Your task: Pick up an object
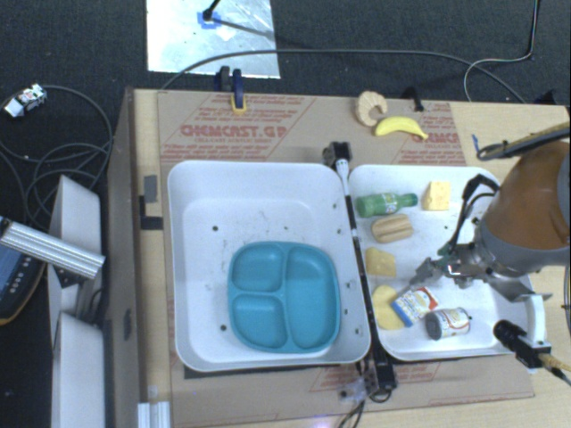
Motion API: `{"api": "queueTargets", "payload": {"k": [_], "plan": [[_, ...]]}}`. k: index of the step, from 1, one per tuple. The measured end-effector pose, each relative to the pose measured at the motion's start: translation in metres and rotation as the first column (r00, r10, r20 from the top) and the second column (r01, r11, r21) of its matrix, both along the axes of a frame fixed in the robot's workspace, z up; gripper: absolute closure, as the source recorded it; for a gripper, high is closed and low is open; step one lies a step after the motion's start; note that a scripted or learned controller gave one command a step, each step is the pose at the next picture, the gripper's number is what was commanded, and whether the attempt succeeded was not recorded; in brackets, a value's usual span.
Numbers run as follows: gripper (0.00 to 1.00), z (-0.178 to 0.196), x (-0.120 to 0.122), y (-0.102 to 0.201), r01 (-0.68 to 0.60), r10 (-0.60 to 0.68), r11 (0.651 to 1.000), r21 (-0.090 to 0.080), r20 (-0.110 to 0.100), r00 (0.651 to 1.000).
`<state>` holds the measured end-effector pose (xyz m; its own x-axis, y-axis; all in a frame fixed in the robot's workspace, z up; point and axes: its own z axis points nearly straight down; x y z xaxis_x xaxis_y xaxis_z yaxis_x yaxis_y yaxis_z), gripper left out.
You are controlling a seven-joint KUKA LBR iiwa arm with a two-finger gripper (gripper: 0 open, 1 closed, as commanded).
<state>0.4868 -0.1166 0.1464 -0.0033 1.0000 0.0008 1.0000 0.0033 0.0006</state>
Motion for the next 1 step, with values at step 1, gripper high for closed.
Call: {"api": "queueTargets", "payload": {"k": [1], "plan": [[0.0, -0.009, 0.0634, -0.0595, 0.002, -0.002, 1.0, -0.003, 0.002, 1.0]]}}
